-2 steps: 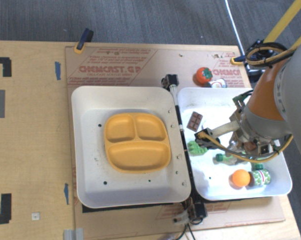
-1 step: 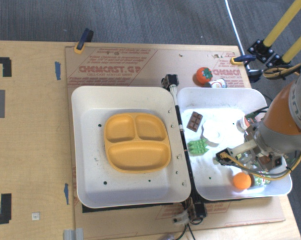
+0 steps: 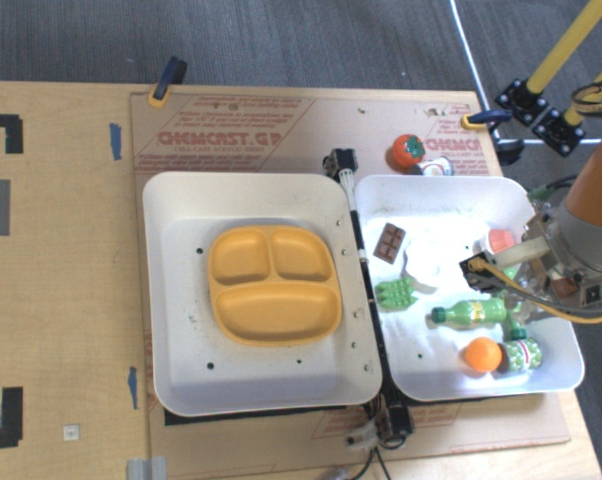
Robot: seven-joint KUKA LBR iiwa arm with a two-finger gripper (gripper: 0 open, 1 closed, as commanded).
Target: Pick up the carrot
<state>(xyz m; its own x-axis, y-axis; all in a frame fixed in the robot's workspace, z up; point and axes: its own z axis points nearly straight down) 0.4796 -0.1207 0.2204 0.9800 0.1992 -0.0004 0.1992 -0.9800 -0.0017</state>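
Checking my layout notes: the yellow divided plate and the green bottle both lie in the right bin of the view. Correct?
Not quite. In the camera view, the yellow divided plate lies in the left bin, not the right one. The green bottle does lie in the right bin.

A yellow plate [image 3: 274, 283] lies in the left bin [image 3: 171, 298], a green bottle [image 3: 471, 313] and orange ball [image 3: 482, 355] in the right bin [image 3: 431, 193].

arm [image 3: 593, 218] is cut off by the right edge, and the gripper [image 3: 526, 290] under it is just a dark jumble. it hides the right end of the green bottle [image 3: 469, 314] and part of some pink thing [image 3: 500, 240]
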